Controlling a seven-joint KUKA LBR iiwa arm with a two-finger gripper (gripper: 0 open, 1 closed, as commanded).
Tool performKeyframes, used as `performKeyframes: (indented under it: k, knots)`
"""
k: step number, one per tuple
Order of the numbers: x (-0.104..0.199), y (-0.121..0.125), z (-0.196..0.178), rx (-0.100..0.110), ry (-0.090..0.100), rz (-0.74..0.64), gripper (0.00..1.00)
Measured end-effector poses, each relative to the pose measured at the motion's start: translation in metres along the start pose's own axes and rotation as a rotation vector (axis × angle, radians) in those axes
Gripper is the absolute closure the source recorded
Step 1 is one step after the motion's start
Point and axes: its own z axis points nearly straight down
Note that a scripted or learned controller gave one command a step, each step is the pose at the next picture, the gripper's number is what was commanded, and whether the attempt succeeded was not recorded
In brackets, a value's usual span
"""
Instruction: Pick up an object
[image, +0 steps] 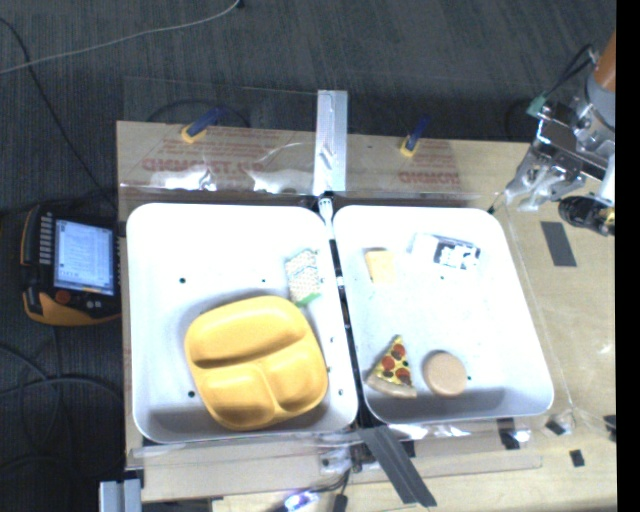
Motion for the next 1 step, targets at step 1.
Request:
performKeyframes:
  k: [1]
  knots:
    - [0.0600, -0.0279, 0.0777, 0.004, 0.000, 0.020, 1.00]
